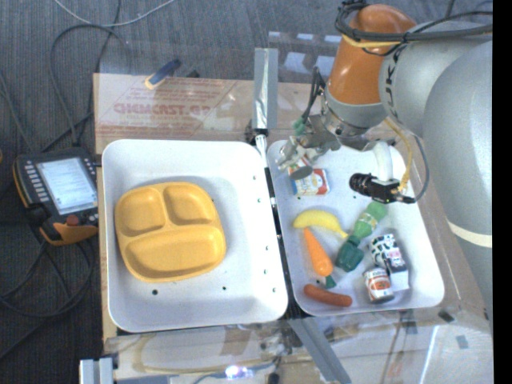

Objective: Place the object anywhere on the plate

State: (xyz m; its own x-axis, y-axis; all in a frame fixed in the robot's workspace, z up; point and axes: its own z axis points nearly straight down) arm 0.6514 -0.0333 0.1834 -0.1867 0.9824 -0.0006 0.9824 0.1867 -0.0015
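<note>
I find the arm (448, 110) reaching over the right bin (428, 290), and the yellow plate (170, 230) lies bare in the left bin (128, 154), well off to the side of the jaws (298, 154). I cannot tell whether the jaws are apart or together, nor that they hold anything. The small carton (310, 183) lies just beneath them, the banana (318, 221) and carrot (318, 254) beyond; I judge a grasp here may slip off the carton.

Even overhead light, soft shadows — glare on white bins (240, 310), slightly soft focus.
</note>
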